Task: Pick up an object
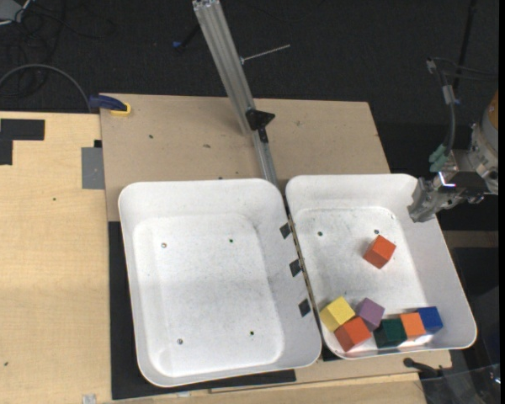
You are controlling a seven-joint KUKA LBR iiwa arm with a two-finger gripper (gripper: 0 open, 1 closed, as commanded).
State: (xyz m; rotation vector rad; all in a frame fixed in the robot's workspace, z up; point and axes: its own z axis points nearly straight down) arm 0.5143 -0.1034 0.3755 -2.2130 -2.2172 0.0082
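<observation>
While the orange cube (380, 251) sits alone on the floor of the right bin (404, 194), turned so its corners point along the bin rather than its faces, it looks the easiest thing to pick. It lies well apart from the cluster at the bin's near edge, where a yellow cube (337, 312), a purple cube (370, 311), a red cube (353, 333), a green cube (390, 332), a second orange cube (413, 323) and a blue cube (430, 318) crowd against one another.

From the lone cube, the pincer (424, 204) hangs up and to the right, above the bin's far right rim, nothing between its tips. Whether it is spread or pressed together I cannot tell; it is too small and dark against the rim.

So the coming move would run down and leftward across the bin, toward the viewer. The cube's skewed set probably calls for a wrist turn so the grip meets flat faces. The left bin (204, 280) on the table (194, 137) is farther off.
</observation>
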